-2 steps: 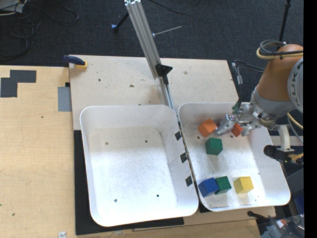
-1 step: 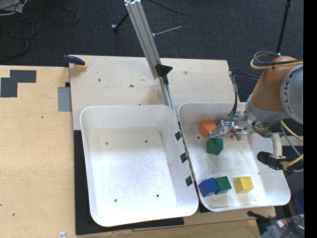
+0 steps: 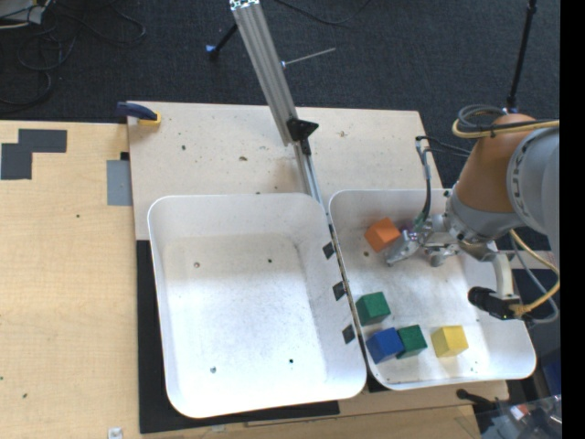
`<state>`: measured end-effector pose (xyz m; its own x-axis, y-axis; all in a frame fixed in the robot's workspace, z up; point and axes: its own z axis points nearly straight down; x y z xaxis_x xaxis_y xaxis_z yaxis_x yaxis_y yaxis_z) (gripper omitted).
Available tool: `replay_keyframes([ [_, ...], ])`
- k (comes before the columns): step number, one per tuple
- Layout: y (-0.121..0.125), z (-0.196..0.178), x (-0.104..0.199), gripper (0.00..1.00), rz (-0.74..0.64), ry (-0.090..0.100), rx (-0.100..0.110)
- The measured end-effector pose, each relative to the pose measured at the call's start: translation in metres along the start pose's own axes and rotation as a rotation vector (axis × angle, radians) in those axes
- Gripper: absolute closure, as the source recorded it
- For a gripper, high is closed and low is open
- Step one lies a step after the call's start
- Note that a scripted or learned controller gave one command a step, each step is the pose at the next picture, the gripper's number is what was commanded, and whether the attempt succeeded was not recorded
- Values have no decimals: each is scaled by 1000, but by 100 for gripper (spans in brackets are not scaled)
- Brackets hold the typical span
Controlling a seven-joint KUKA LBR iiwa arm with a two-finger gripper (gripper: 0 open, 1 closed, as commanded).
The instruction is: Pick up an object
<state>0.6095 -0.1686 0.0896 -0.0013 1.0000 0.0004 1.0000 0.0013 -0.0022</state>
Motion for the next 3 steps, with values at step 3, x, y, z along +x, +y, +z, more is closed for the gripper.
replay_keyframes([
  [3,-2,-115,-6,100,2,-1,-5],
])
